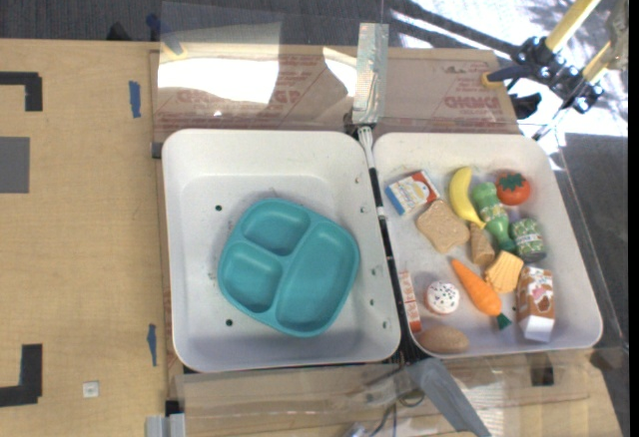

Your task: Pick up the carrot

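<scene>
Pincer (449, 403) state: could not tell. Judged carrot (476, 288) light, stiff, slick; best pinched across its thick orange middle.

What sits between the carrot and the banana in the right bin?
In the camera view, a slice of bread lies between the carrot and the banana, with a small brown piece beside it.

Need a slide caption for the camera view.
Carrot lies among toy foods in right bin; teal tray in left bin.
</scene>
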Available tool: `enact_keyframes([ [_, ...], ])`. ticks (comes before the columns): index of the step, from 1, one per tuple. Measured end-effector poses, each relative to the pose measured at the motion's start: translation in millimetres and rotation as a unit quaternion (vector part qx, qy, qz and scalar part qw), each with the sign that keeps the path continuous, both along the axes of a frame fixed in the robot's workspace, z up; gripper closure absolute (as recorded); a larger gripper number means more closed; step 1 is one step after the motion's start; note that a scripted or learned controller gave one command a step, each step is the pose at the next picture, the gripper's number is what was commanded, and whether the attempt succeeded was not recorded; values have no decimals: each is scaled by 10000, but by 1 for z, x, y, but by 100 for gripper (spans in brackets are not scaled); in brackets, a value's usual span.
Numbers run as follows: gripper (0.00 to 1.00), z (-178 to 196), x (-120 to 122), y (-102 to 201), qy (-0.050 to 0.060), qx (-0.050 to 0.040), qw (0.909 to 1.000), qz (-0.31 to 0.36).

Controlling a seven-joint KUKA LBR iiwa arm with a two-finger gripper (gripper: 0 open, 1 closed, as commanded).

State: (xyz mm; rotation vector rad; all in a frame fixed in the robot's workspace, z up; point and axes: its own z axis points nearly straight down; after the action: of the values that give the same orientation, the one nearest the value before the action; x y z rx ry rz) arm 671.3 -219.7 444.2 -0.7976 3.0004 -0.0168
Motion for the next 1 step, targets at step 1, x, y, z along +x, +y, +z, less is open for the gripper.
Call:
enact_keyframes([
  [1,100,14,2,1,-66,1,10000,-7],
])
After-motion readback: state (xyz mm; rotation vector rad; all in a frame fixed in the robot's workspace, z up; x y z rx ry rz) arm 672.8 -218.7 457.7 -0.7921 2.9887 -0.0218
